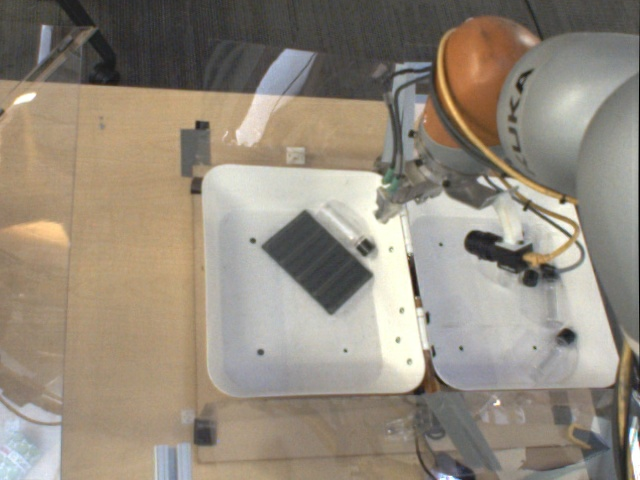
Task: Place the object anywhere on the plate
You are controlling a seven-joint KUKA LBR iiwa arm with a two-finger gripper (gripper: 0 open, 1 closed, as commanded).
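Table [120, 318], pale wood, carries two white bins side by side. Left bin [280, 353] and right bin [480, 353] both sit close to the near edge.

Right bin: a small black-tipped clear item [565, 336] lies toward the table's near right corner; too small to identify.

Left bin, mid-floor: dark grey ribbed plate [318, 261], square, lying flat and turned cornerwise. Just beyond its far-right side lies a clear vial with a black cap [347, 228], on its side and on the bin floor, not on the plate. Contact with the plate's edge not clear.

Farther back: claw [388, 204] hangs over the far end of the seam between the bins, apart from the vial. Open or closed: cannot tell. Nothing seen held in it.

Grey arm [560, 88] with its orange band reaches in from the right.
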